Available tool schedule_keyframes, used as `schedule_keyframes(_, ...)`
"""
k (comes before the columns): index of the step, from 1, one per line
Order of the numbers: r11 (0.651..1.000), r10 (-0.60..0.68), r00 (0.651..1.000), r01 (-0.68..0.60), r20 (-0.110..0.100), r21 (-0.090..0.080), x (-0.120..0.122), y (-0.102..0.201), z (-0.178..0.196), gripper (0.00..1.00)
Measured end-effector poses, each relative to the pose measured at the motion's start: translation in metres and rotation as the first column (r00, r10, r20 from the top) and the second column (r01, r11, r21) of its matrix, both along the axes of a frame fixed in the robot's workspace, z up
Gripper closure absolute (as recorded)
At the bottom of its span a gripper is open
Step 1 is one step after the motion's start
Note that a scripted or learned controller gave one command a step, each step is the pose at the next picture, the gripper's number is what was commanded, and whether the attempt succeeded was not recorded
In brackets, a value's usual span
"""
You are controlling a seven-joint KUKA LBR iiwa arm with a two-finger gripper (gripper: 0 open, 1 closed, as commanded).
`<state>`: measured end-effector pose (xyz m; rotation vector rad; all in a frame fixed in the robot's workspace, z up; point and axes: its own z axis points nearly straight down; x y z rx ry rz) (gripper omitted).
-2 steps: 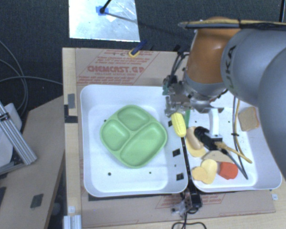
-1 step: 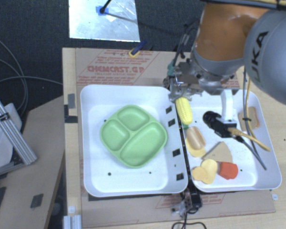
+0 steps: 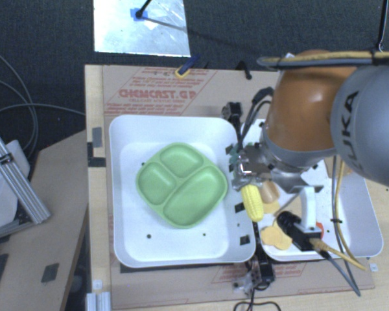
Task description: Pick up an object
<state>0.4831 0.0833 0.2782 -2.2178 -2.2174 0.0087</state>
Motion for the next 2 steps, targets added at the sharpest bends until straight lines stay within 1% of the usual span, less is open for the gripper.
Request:
schedule_keyframes(1, 1.000, 0.002, 1.000, -0.002, 0.025, 0.002, 0.005, -0.037, 0.137, 1.00)
schedule_keyframes(2, 1.000, 0.009, 1.000, -0.009, 0.011, 0.002, 0.004, 0.018, 0.142, 1.00)
